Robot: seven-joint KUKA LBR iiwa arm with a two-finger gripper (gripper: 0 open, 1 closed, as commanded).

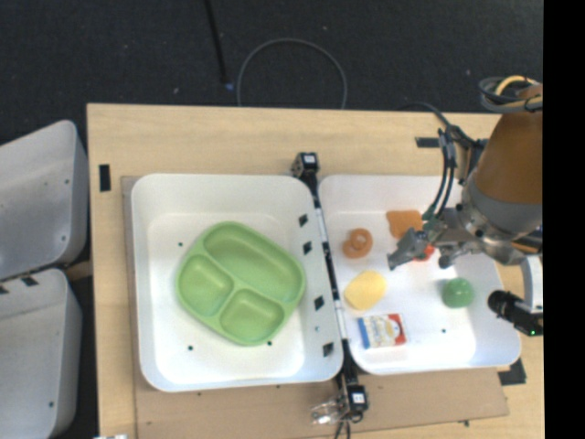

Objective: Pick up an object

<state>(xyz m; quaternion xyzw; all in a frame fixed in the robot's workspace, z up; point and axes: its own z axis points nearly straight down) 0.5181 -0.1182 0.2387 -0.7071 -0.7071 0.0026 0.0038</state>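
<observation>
- The tabletop (110, 144) carries two white bins; my hand (409, 250) hangs over the right bin (366, 190), and the left bin (146, 355) holds a green divided plate (239, 283), well off to my far side.
- Whether my hand is open or closed I cannot tell; nothing visibly sits in it.
- A small printed card (380, 330) lies flat below me; I judge it too thin to pinch easily.
- A yellow lemon-shaped piece (366, 290) sits just below my hand: likely light, smooth, best squeezed across its narrow middle.
- A green ball (457, 292), an orange chunk (403, 219) and an orange ring (358, 241) lie near.
</observation>
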